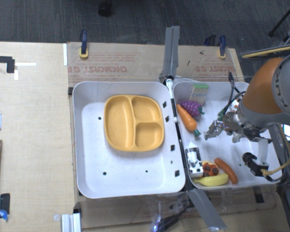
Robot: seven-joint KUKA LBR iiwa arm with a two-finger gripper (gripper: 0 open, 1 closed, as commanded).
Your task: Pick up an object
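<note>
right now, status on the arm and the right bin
Gripper low over right bin, nothing seen held. Toy carrot nearest, grapes beside it. Banana, sausage at front.

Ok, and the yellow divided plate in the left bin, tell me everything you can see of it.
The yellow plate is a rounded-square tray, looking like matte plastic, split by raised ridges into three compartments: one long one on the view's left, two smaller ones on the right. All three hold nothing. It lies flat and upright on the floor of the left bin, toward the upper middle, turned slightly askew, clear of the bin walls. Nothing touches it; the gripper is over the right bin.
</note>
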